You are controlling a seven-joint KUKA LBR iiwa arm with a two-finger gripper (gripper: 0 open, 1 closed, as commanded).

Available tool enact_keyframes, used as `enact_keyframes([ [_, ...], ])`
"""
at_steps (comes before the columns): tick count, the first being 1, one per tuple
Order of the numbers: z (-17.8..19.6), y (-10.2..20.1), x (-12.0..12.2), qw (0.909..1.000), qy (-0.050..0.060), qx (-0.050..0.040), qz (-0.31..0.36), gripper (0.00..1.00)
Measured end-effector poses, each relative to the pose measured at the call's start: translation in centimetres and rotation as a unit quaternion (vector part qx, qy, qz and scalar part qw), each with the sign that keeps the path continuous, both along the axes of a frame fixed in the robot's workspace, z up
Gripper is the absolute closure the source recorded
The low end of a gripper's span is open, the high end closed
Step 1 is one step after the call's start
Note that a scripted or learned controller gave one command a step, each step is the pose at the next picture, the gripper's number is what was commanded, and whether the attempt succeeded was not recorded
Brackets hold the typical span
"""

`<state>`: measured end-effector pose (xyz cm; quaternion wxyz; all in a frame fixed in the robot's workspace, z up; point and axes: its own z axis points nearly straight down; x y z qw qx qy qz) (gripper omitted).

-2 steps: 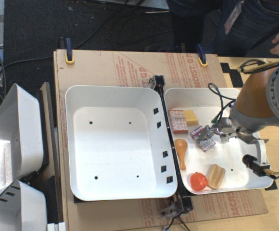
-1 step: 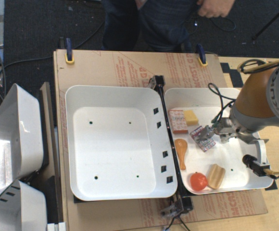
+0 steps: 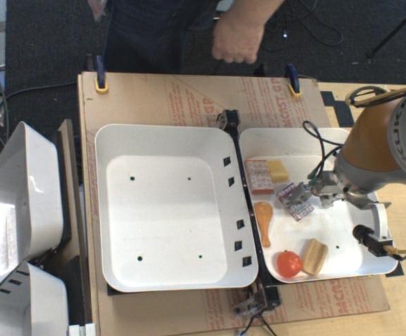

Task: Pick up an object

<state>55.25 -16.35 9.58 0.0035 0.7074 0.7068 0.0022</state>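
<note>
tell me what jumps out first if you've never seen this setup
The grey and orange arm reaches in from the right over the right bin, its gripper down by a crinkled packet. Around it lie a red ball, a carrot and a yellow block. A person's hand hangs above the bench's far edge.

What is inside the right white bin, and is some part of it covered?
The right bin holds a yellow block, a red-and-white packet, an orange piece, a red ball, a tan block and a crinkled wrapper. The arm covers its far right part.
</note>
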Motion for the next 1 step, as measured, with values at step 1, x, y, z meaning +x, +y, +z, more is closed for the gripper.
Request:
enact_keyframes([
  [1,0.00,0.00,0.00,1.0000,0.000,0.0000,0.000,0.00],
])
